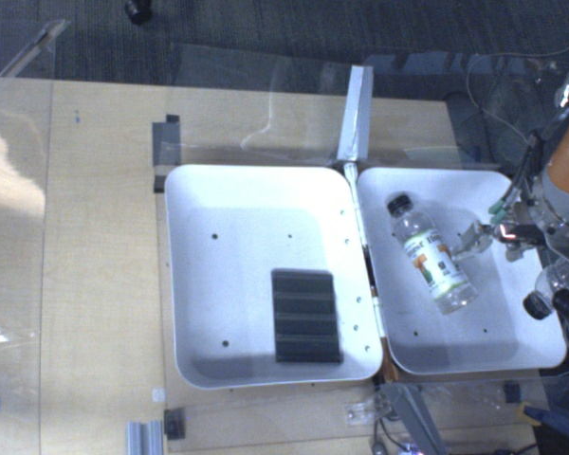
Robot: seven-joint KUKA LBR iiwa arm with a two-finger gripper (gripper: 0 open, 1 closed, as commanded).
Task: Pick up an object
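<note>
A clear plastic bottle (429, 253) with a black cap and a white label lies on its side in the right bin (474, 349), cap toward the back left. My gripper (482, 236) hangs just right of the bottle's middle, over the right bin and close to the bottle. Nothing shows as held. A black ribbed rectangular block (306, 316) lies flat in the left bin (218, 216), near its front right.
The two white bins sit side by side on a light wooden bench, parted by a narrow rim (365, 263). A metal post (355, 112) stands behind the gap. Cables and arm hardware (559, 292) crowd the right edge.
</note>
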